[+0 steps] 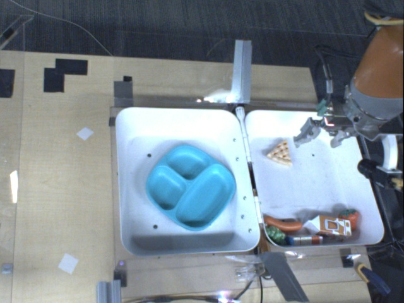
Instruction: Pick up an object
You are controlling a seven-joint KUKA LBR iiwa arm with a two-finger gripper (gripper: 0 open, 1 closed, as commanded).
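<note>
Two shallow white bins sit side by side on the wooden surface (57,188). The left bin (132,232) holds a blue divided dish (190,186) with three compartments, lying near the bin's middle; nothing shows in its compartments.

The right bin (328,188) holds several small things. A pizza slice (279,152), a tan triangle with dark dots, lies alone on the floor in the bin's upper left part, just beside the divider between the bins. Along the near wall lies a cluster: a green piece (274,234) in the left corner, an orange carrot-like piece (285,223) touching it, a brown carton (332,225) with a white end to the right, and a small red-orange item (352,218) at the carton's far end. What lies under the carton is too small to tell.

The gripper (322,133) hangs over the right bin's upper part, to the right of the pizza slice and apart from it. Its jaws stand spread, with nothing between them.
</note>
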